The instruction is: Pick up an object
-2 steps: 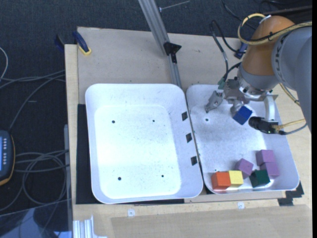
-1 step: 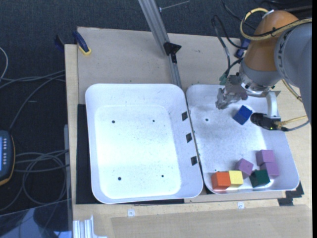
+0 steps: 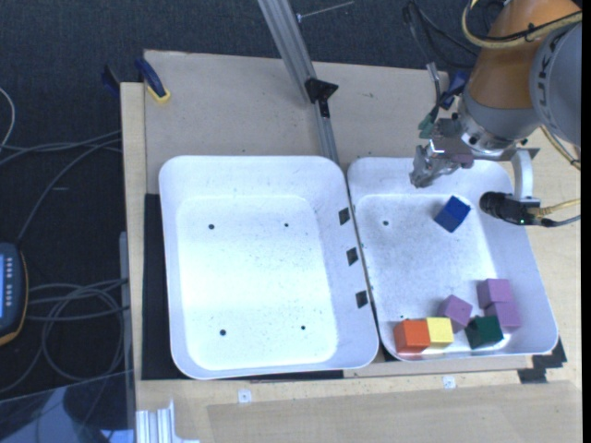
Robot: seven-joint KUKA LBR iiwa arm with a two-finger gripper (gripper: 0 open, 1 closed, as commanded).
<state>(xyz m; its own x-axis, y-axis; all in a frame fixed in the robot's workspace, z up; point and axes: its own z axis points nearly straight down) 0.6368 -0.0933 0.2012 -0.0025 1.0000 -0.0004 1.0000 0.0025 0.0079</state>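
The gripper (image 3: 426, 175) hangs over the far rim of the right bin (image 3: 517, 247), at the end of the grey arm with its orange band (image 3: 512, 49). Whether it is wide or narrow cannot be told from this angle, and nothing shows between its tips.

The blue cube (image 3: 452, 214) lies in the right bin just beside the gripper, a little nearer the camera and to its right, tilted on the white floor and apart from the claw.

The other blocks sit well apart from the gripper, clustered in the near right corner of the same bin: an orange block (image 3: 413, 334) touching a yellow block (image 3: 440, 331), a dark green block (image 3: 483, 331), and three purple blocks (image 3: 499, 303) around them.

The left bin (image 3: 249, 266) lies beside it on the bench (image 3: 240, 109)
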